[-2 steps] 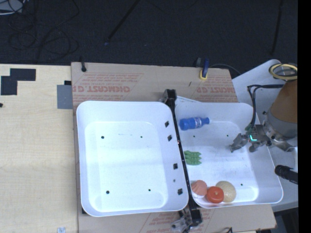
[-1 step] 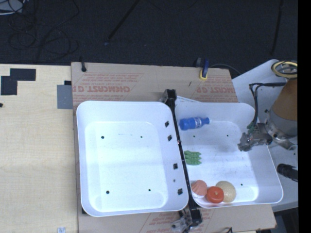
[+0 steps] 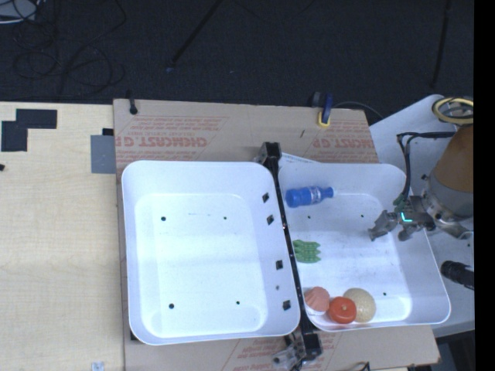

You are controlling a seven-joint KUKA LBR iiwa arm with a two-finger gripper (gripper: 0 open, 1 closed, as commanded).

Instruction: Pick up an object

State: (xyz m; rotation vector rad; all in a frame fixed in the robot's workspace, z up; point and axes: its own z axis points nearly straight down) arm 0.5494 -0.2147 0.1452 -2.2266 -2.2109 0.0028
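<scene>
Camera view: the right bin (image 3: pixel 418 304) carries all the candidate objects, and the left bin (image 3: pixel 147 207) lies beside it across the black divider (image 3: pixel 282 238). The gripper (image 3: pixel 384 229) hangs over the right-hand part of the right bin, near its 3 o'clock wall, with the arm's wrist (image 3: pixel 445 199) behind it. Nothing is seen between the fingers; whether they stand spread or closed cannot be told at this resolution.

Objects noted: a blue bottle (image 3: pixel 308 196) lying on its side near the bin's 11 o'clock corner; a small green item (image 3: pixel 306 251), possibly a toy vegetable, against the divider at about 9 o'clock; and a cluster at the bin's 6 o'clock edge made up of a pink round piece (image 3: pixel 316 298), a red round piece (image 3: pixel 342 310) and a beige round piece (image 3: pixel 360 304), touching or nearly so.

Position relative to the gripper: the bottle lies toward 10 o'clock, well apart. The green item lies toward 8 o'clock, also well apart. The cluster lies toward 7 o'clock, and the beige piece appears nearest.

Assessment: the step in hand looks like the approach. The bottle seems the sounder target, since it lies isolated; closing across its narrow body rather than along its length would suit. The cluster risks a crowded, glancing grip close to the bin wall.
</scene>
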